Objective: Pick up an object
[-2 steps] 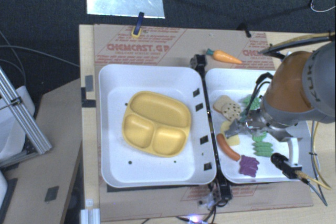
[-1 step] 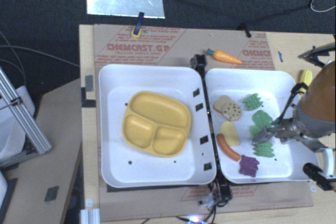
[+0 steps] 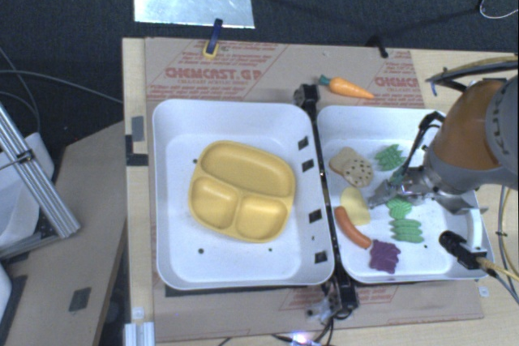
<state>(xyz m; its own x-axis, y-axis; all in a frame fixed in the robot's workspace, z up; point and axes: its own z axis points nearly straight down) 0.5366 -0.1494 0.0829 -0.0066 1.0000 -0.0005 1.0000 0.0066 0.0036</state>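
Claw (image 3: 383, 194) hung low in the right bin (image 3: 454, 267), fingers too blurred to tell apart or together, just beside the yellow piece (image 3: 353, 203) and the sausage (image 3: 351, 226), which lay slanting from upper left to lower right; crowded neighbours could spoil a grab.

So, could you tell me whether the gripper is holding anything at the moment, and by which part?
That cannot be told. The gripper is low in the right bin, beside the yellow piece and the green leaf, with nothing clearly between its tips.
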